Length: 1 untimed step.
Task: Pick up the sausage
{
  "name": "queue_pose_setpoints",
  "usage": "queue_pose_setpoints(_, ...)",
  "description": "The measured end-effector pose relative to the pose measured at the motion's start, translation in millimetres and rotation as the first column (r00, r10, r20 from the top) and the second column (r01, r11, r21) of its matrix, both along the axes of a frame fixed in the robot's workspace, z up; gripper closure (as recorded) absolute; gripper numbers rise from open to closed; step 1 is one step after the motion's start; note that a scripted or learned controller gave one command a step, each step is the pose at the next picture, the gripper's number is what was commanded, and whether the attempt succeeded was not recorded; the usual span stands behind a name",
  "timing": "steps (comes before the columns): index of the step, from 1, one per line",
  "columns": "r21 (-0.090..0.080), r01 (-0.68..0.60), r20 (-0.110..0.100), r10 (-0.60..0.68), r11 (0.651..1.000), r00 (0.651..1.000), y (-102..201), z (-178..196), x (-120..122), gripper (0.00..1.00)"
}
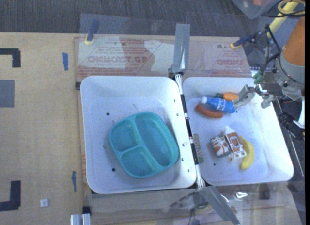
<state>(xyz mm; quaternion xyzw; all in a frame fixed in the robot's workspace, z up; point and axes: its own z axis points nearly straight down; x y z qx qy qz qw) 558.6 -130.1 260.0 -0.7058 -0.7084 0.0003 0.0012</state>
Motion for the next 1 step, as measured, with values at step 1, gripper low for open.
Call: queue_pose_setpoints(1, -0.001, 0.002, 0.003, -0.002, 1.000, 1.000, -1.1, 10.2, 0.8, 1.00)
